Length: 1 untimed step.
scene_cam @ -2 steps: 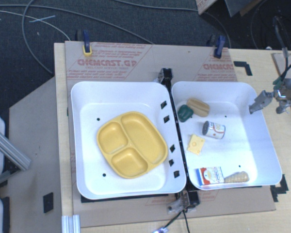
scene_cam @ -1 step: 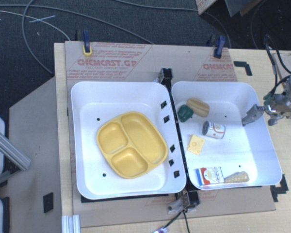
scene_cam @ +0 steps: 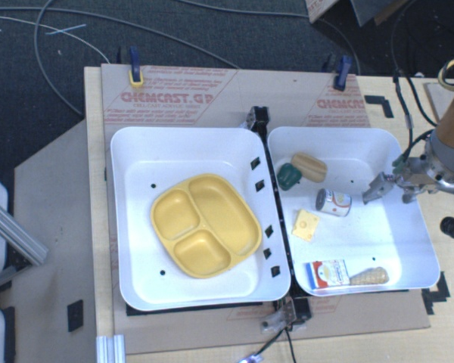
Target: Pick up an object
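The right bin (scene_cam: 408, 233) holds several small items: a tan bread roll (scene_cam: 309, 167) with a dark green piece (scene_cam: 289, 175) touching its left end, a small white can (scene_cam: 334, 202) lying on its side, a yellow cheese slice (scene_cam: 306, 225), a red-and-white carton (scene_cam: 328, 273) and a waffle cone (scene_cam: 369, 277) along the front wall. My gripper (scene_cam: 374, 191) reaches in over the bin's right side, just right of the can and apart from it. I see nothing in it.
The left bin (scene_cam: 129, 203) carries a yellow divided plate (scene_cam: 205, 224). A black hinge strip (scene_cam: 269, 203) runs between the bins. Blue clamps (scene_cam: 135, 72) (scene_cam: 342, 72) hold the board at the back. Cables lie on the dark floor behind.
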Motion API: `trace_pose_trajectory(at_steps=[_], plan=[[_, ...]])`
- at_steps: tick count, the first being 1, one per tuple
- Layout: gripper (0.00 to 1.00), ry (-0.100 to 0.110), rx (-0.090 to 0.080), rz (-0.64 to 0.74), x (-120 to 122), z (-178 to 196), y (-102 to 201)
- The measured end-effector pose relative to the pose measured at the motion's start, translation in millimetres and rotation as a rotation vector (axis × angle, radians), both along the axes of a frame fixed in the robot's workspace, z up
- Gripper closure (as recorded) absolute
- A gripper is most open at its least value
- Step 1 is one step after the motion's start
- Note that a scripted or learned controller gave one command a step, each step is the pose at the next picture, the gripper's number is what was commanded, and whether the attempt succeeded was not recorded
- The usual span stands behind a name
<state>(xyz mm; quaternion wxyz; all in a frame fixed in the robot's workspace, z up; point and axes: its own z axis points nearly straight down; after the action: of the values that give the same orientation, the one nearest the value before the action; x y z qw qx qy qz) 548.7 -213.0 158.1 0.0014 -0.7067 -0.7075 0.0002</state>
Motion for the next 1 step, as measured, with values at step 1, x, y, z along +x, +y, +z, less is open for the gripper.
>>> trace_pose_trajectory(at_steps=[1], plan=[[0.0,0.001,0.0,-0.001,2.9,-42.2,-1.2]])
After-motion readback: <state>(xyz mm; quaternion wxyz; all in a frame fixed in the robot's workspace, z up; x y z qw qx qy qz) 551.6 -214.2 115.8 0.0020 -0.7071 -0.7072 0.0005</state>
